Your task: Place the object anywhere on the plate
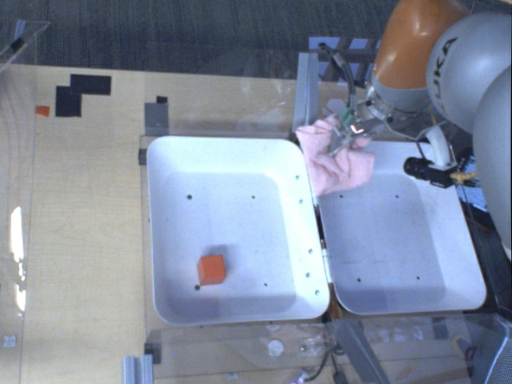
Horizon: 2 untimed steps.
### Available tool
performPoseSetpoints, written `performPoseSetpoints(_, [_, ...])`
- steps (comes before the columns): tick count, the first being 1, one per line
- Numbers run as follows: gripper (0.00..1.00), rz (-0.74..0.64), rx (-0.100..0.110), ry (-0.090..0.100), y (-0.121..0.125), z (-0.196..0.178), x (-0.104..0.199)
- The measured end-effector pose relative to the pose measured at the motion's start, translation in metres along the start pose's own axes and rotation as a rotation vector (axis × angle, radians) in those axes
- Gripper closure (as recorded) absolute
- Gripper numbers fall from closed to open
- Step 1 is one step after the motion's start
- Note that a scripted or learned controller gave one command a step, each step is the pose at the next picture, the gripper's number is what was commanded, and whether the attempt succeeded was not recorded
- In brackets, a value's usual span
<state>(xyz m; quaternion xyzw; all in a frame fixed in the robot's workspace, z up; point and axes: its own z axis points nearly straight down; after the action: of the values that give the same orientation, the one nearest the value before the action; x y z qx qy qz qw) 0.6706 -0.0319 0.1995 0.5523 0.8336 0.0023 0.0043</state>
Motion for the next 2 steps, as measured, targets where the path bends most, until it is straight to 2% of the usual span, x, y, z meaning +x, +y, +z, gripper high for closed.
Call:
performPoseSetpoints(1, [1.00,-0.077,0.002,0.003,-0.023,-0.005,0.083])
performPoseSetpoints(2, [1.00,-0.314,0.001,0.004,-0.058,-0.021,0.135])
